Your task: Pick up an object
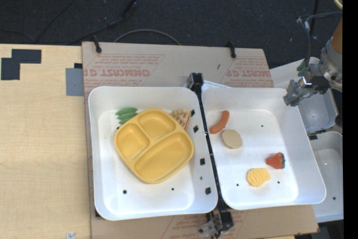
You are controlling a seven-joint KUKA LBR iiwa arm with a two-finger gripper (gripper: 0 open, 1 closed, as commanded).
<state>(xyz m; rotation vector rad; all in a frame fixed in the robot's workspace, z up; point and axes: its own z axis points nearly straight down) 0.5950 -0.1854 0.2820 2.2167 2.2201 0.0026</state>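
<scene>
The right bin (296, 137) holds an orange-red sausage (219, 121), a tan round piece (231, 139), a red strawberry-like piece (276, 160) and a yellow ridged piece (258, 177). My gripper (295, 92) hangs at the bin's upper right corner, just outside the rim, above and to the right of all these pieces. Nothing shows between its fingers. The left bin (100, 176) carries a yellow divided plate (154, 145), with a green piece (126, 113) and a tan waffle-like piece (181, 117) beside it.
A black divider (204, 148) runs between the two bins. Cardboard (168, 67) lies under them, and a wooden bench top (39, 143) stretches to the left. White equipment (321, 115) stands to the right of the right bin.
</scene>
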